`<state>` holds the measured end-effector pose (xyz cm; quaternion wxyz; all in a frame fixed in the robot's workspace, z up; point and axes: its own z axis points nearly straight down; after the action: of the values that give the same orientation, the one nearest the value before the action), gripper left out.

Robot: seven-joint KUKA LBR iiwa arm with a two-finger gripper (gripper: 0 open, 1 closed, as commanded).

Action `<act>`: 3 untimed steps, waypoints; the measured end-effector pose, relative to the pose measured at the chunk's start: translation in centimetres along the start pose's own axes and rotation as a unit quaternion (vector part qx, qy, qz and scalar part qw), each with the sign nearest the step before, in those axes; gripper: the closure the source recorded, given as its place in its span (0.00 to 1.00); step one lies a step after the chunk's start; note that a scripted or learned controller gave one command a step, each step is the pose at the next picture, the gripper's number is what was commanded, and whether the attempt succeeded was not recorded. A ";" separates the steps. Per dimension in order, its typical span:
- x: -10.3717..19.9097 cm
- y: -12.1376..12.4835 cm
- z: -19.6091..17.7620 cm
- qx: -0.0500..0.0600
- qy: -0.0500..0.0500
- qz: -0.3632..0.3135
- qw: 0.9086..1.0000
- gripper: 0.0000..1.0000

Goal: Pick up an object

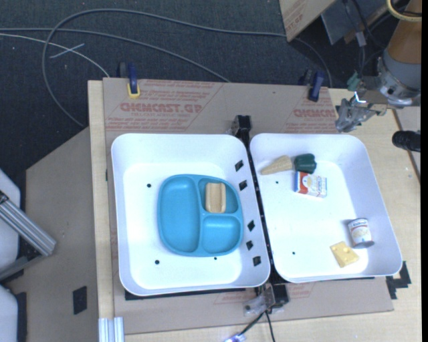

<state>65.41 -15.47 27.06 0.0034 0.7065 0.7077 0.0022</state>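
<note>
Blue clamps (134, 80), grey cables (67, 40), cardboard (304, 17)

Two white bins side by side on bench. Left bin (127, 200): blue divided plate (187, 217) with tan bread-like piece (215, 197) in upper right compartment. Right bin (374, 194): tan wedge (277, 165) touching dark green item (305, 161) near top, red-and-white carton (310, 184) just below, small can (360, 232) and yellow cheese-like block (344, 254) at lower right. Gripper (348, 115) outside right bin, above its upper right corner, well apart from all objects.
</note>
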 end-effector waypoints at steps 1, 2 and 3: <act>0.0 0.1 -2.0 0.002 0.000 0.000 1.000 1.00; 4.9 -1.1 -2.1 0.005 0.002 -0.001 1.000 1.00; 9.6 -3.7 -1.9 0.006 0.002 -0.001 1.000 1.00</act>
<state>61.69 -5.83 28.94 -0.0018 0.7061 0.7081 -0.0007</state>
